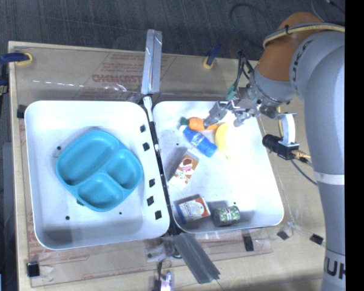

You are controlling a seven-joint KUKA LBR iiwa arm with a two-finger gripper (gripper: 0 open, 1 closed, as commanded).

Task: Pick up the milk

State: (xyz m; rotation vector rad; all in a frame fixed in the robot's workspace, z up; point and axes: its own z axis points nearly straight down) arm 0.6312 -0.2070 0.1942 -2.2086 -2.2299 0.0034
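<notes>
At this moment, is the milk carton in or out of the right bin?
In. The milk carton lies near the right bin's front edge beside a can, far from the gripper.

The worktop (79,65) is a pale tan board with faded red printing near its far edge, covered by a glossy clear sheet that catches streaks of light. Blue clamps grip it at the far left corner (15,58) and along the far edge (213,55). A grey metal bar (150,62) stands at the far edge, and another grey bracket (194,259) sits at the near edge. Small black brackets mark the worktop's near corners. Around it lies dark grey carpeted floor (79,8), with dark cables (246,11) trailing across it at the upper right. Lighting is even and bright from above.
</notes>
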